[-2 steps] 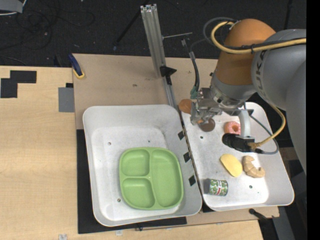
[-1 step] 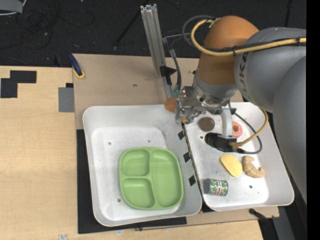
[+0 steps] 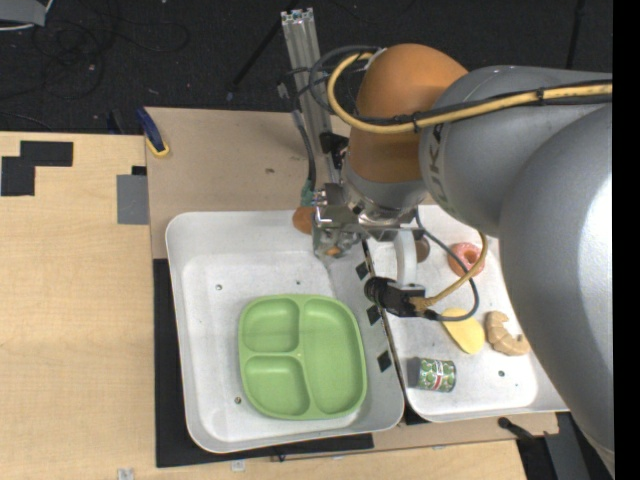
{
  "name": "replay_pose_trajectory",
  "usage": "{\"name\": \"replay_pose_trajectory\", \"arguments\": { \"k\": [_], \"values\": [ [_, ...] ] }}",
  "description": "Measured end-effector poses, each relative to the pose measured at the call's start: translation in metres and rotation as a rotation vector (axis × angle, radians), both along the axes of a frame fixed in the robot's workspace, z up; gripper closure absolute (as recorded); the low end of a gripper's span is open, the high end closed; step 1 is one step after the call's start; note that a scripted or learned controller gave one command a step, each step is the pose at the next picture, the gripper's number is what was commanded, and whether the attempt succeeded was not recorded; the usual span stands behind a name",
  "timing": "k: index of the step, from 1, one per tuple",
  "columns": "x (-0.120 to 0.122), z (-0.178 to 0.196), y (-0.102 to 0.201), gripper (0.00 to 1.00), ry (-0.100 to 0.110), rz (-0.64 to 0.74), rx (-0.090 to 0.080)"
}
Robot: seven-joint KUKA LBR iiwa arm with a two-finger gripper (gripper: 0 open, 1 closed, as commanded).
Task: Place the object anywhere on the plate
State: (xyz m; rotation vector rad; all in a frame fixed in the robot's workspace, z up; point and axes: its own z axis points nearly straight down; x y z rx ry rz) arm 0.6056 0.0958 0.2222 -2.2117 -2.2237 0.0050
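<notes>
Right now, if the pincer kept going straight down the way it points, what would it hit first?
Most likely the bare floor of the left bin near its back right corner, just behind the green plate. The pincer hangs there, with an orange object just beside it. Depth is hard to judge from this slant.

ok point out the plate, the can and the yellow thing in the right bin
plate (image 3: 300, 356), camera view, on the ridge where its three compartments meet
can (image 3: 436, 373), camera view, on the middle of its green side
yellow thing (image 3: 463, 332), camera view, on the middle of its flat top
</notes>
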Motion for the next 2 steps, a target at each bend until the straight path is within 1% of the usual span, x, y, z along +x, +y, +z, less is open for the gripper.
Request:
{"name": "replay_pose_trajectory", "arguments": {
  "k": [1, 2],
  "values": [
    [-0.0108, 0.0115, 0.0487, 1.0, -0.002, 0.0, 0.0],
    [-0.0104, 0.0112, 0.0466, 0.0, -0.002, -0.003, -0.002]
  ]
}}
